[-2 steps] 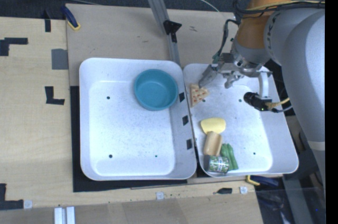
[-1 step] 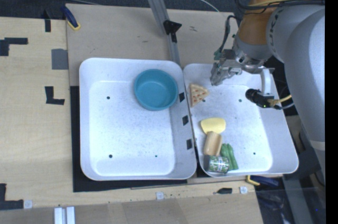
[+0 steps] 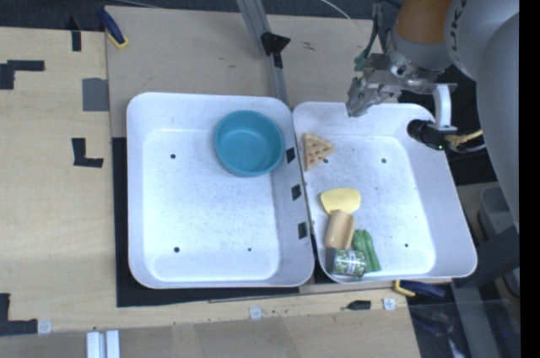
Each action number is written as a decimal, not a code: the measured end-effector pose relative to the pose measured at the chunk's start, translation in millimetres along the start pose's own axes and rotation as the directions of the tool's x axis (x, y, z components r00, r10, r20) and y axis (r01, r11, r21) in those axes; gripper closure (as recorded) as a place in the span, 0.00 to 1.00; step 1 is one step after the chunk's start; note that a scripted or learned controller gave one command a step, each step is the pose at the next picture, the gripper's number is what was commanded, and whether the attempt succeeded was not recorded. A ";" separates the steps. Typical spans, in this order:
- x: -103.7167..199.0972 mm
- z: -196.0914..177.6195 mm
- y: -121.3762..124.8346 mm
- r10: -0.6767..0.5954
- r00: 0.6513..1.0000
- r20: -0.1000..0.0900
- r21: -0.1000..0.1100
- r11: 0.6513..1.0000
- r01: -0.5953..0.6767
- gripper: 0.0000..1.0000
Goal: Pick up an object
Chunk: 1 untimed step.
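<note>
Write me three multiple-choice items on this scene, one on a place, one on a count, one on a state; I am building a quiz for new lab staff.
1. Where does the round blue plastic bowl sit?
A. In the left white bin
B. In the right white bin
C. On the bare bench

2. How many shallow white bins stand on the bench?
A. One
B. Two
C. Three

3. How does the two-finger gripper stand to the objects?
A. It grips the bowl
B. It presses on the tan waffle-patterned triangle
C. It hangs at the right bin's far edge, touching no object

Answers:
1 A, the bowl rests in the far right part of the left white bin.
2 B, the left bin and the right white bin lie side by side.
3 C, the tan waffle-patterned triangle and the other items lie apart from the gripper.
</note>
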State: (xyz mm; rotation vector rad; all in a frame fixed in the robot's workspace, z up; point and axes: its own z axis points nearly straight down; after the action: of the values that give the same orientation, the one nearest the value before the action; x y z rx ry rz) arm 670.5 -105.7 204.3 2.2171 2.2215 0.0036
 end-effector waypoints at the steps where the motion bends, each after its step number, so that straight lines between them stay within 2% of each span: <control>1: 0.6 -16.3 0.4 0.000 1.000 0.000 0.003 1.000 0.000 1.00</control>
State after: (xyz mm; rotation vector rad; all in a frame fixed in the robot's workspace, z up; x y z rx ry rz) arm 670.8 -105.1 220.7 2.2194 2.2231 0.0004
